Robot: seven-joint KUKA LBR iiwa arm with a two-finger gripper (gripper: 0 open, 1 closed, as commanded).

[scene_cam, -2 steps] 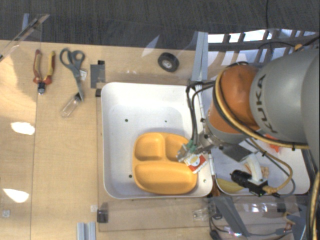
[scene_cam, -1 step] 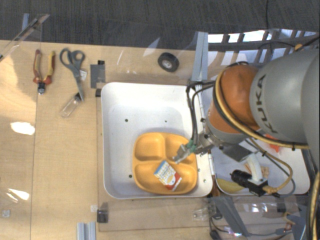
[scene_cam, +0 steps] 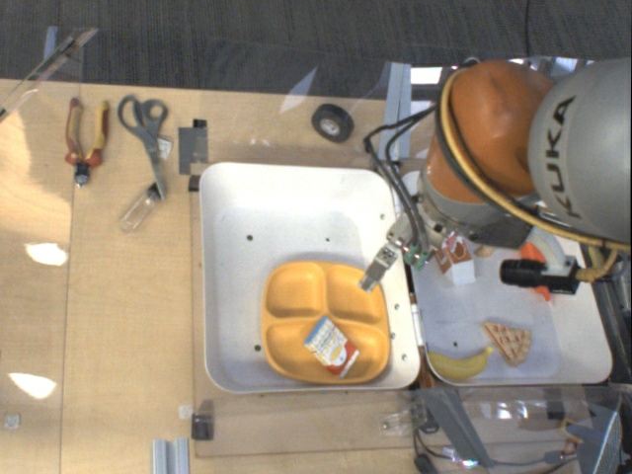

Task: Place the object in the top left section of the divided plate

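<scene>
Carton (scene_cam: 329, 345) lies in the yellow plate's (scene_cam: 286, 314) lower section; jaws (scene_cam: 376, 268) at its right rim, state unclear.

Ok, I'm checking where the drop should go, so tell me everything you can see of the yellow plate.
The plate is a yellow, rounded, plastic-looking dish, split by raised ridges into two smaller upper sections and one wide lower one. It lies flat in the left bin, toward its lower right corner. A small packet, white, blue and red, rests in the lower section. The top left section holds nothing. The gripper hangs over the plate's top right edge; whether it touches is unclear.
</scene>
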